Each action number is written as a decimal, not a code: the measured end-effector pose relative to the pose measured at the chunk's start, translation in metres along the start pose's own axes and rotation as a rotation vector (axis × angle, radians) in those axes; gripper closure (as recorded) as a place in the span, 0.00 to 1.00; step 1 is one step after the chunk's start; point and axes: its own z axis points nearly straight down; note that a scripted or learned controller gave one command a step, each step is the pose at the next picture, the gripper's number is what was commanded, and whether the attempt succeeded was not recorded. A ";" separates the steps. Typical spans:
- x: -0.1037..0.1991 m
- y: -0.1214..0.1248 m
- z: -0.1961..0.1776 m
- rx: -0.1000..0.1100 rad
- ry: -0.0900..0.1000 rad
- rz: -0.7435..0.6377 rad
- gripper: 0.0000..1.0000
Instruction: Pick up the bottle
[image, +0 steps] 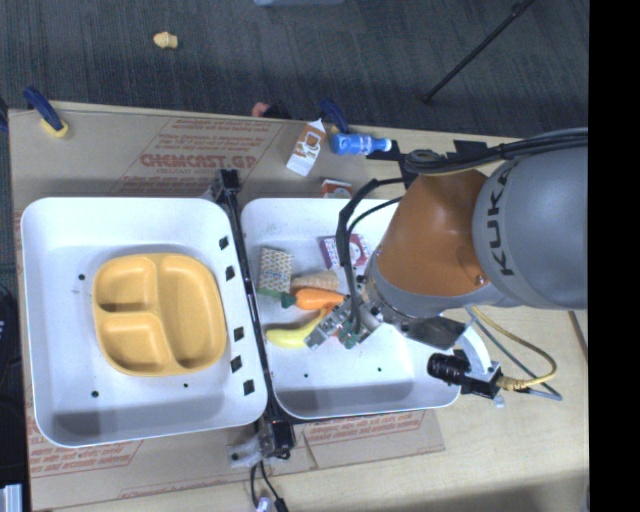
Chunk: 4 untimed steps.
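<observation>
bottle (360, 145): it's lying on its side on the tabletop (130, 150), just past the far rim of the right bin (345, 400), blue and well apart from the gripper

gripper (338, 328): hanging low in the right bin over the toy pile, honestly can't tell how it's set

toys: a carrot (318, 298) and a banana (288, 337) are sitting just beside the gripper, plus a checkered block (276, 270)

left bin (50, 300): it's holding a yellow divided plate (160, 310)

End effector (340, 327) low, arm bent.
</observation>
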 end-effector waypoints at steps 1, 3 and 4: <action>-0.043 -0.030 -0.091 -0.003 -0.005 0.057 1.00; -0.026 -0.018 -0.070 -0.003 -0.003 0.288 1.00; 0.012 0.008 0.000 0.000 0.000 0.146 1.00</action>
